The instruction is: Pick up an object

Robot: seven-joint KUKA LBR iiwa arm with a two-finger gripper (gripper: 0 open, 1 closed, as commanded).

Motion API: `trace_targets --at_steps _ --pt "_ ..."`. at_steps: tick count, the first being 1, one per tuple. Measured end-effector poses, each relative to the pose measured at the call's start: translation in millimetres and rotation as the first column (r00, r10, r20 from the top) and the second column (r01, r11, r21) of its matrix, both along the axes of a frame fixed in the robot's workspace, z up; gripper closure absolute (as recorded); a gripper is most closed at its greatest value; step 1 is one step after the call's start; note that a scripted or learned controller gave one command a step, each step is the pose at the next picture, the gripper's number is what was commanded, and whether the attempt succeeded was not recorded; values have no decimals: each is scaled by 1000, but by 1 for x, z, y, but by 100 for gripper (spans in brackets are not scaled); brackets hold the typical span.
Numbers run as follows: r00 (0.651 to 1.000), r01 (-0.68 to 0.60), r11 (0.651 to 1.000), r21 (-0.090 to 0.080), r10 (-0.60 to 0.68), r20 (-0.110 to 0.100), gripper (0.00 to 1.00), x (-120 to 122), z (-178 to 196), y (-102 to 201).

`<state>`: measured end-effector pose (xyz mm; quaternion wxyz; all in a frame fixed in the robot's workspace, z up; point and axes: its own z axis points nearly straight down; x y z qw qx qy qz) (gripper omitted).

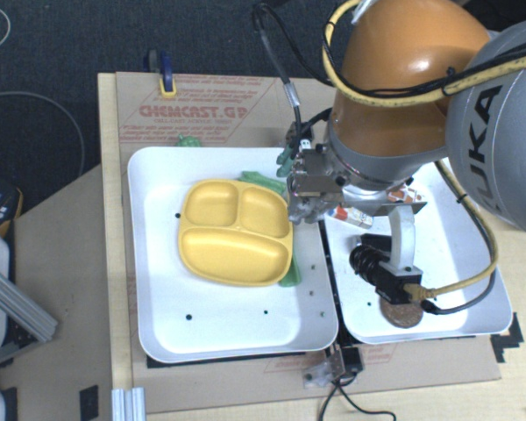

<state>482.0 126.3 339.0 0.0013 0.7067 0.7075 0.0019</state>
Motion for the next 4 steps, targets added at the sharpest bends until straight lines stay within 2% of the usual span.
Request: trace_targets --at_steps 1,2,3,4 --pt "1000 3 1000 -3 -3 -2 100 91 -74 -7" --pt "1000 4 1000 0 -4 3 100 66 -2 -28" --pt "1000 -7 1000 0 7 -14 100 36 -78 60" --pt "1000 2 1000 3 -2 9 100 41 38 36"
